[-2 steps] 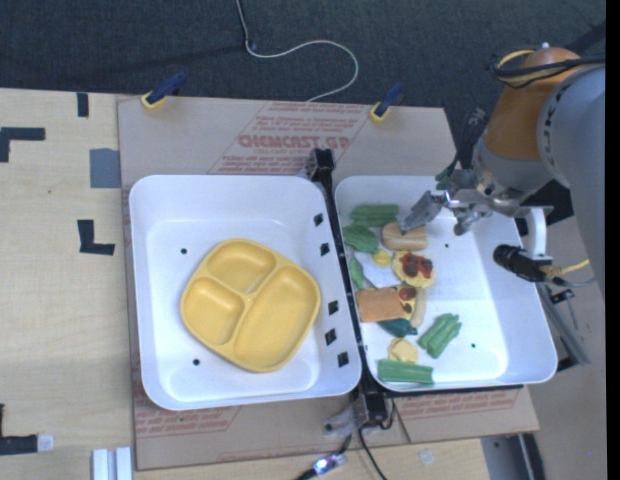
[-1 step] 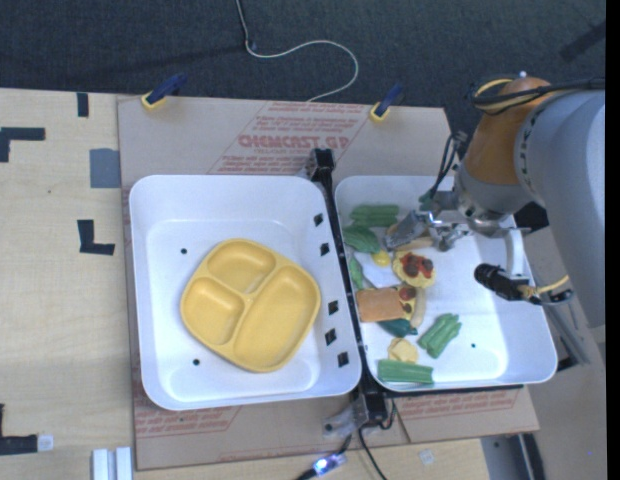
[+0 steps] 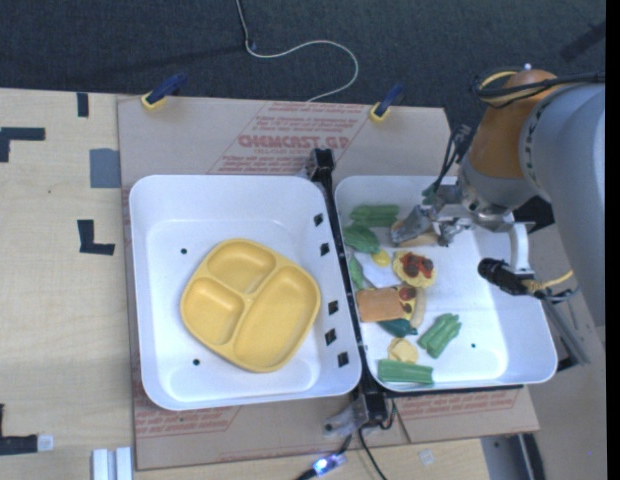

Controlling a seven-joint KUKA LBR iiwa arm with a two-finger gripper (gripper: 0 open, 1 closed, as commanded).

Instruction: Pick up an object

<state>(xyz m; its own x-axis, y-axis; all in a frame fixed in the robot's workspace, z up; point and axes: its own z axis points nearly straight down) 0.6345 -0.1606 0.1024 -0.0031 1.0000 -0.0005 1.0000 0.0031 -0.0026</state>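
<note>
The right bin (image 3: pixel 510 353) holds several toy foods: green pieces (image 3: pixel 373 213) at its back left, a round piece with red topping (image 3: pixel 415 267), a brown sandwich-like piece (image 3: pixel 382 302), a green bean pod (image 3: pixel 440 333), a small yellow piece (image 3: pixel 403 350) and a green stick (image 3: pixel 404 372) by the front wall. My gripper (image 3: pixel 426 228) hangs low over the back of this bin, just above the red-topped piece and right of the green pieces. A tan scrap (image 3: pixel 422 238) lies under the fingertips; whether it is held is unclear.
The left bin (image 3: pixel 160 208) holds a yellow divided plate (image 3: pixel 251 303). The grey arm with its orange band (image 3: pixel 505 133) comes in from the right over the right bin's back corner. A black divider (image 3: pixel 335 258) runs between the bins. A white cable (image 3: pixel 300 48) lies behind.
</note>
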